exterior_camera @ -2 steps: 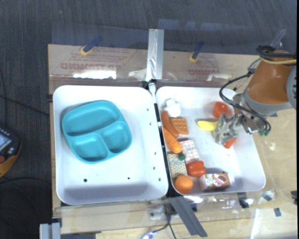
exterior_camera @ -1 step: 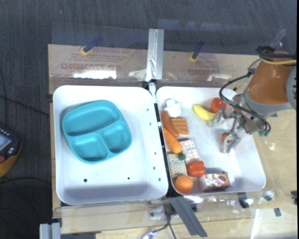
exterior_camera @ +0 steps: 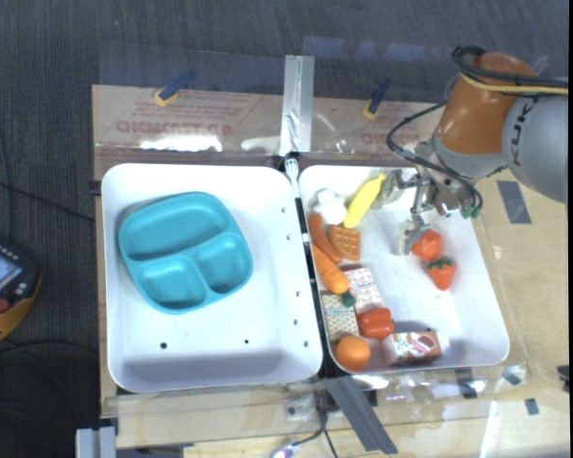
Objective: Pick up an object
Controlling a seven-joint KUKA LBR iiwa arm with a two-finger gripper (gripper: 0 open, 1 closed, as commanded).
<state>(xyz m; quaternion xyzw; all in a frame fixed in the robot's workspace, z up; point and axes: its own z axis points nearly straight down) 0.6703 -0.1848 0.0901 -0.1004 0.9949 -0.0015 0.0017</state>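
Here, itemised from the gripper outward:

- Gripper (exterior_camera: pixel 413 229): hanging over the upper part of the right bin (exterior_camera: pixel 487 294), fingers pointing down; whether they are parted or closed, I cannot tell. Its tip is sitting just beside the upper strawberry, and no object is visibly lying between the fingers.
- Strawberry (exterior_camera: pixel 426 245): red, resting on the bin floor just at the gripper's tip; contact cannot be told.
- Second strawberry (exterior_camera: pixel 442 273): red with a green cap, lying just below and right of the first, apart from the gripper.
- Banana (exterior_camera: pixel 363 201): yellow, leaning at a slant near the bin's top edge, left of the gripper.
- White piece (exterior_camera: pixel 328 203): sitting beside the banana's lower end.
- Waffle (exterior_camera: pixel 344 242): orange-brown, lying under the banana's lower end.
- Carrot (exterior_camera: pixel 327 263): orange, running along the bin's left wall.
- Patterned packets (exterior_camera: pixel 363 287): lying below the carrot, near the left wall.
- Tomato (exterior_camera: pixel 375 323): red, sitting among the packets.
- Orange (exterior_camera: pixel 353 353): resting in the lower left corner.
- Carton (exterior_camera: pixel 413 346): lying on its side along the bottom edge, right of the orange.
- Arm (exterior_camera: pixel 492 113): reaching in from the right, orange band showing above the wrist.
- Left bin (exterior_camera: pixel 134 351): holding a blue divided tray (exterior_camera: pixel 184 249), set at a tilt in its upper part.
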